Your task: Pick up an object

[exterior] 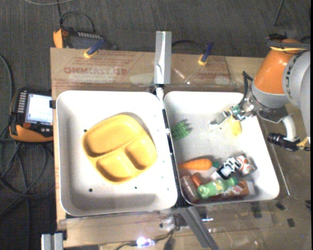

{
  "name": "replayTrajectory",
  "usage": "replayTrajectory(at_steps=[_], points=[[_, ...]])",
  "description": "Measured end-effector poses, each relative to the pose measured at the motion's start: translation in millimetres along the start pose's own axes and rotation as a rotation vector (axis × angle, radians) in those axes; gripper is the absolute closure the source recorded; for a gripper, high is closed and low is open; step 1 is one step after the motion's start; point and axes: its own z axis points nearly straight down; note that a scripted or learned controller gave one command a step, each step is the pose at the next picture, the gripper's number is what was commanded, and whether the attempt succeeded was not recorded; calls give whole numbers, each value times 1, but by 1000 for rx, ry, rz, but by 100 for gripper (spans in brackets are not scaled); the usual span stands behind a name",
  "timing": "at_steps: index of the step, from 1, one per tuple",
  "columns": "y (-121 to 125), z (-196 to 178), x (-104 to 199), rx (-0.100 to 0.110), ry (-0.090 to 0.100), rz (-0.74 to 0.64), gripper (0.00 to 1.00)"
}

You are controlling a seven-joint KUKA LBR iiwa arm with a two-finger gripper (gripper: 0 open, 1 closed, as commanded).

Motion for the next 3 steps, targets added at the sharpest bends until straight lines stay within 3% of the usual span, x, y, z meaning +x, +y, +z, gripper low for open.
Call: replayTrajectory(at_steps=[1, 2, 3], points=[[2, -11, -2, -6, -16, -3, 100], [-68, 7, 34, 14, -9, 67, 100], [-9, -68, 57, 26, -7, 400, 100]])
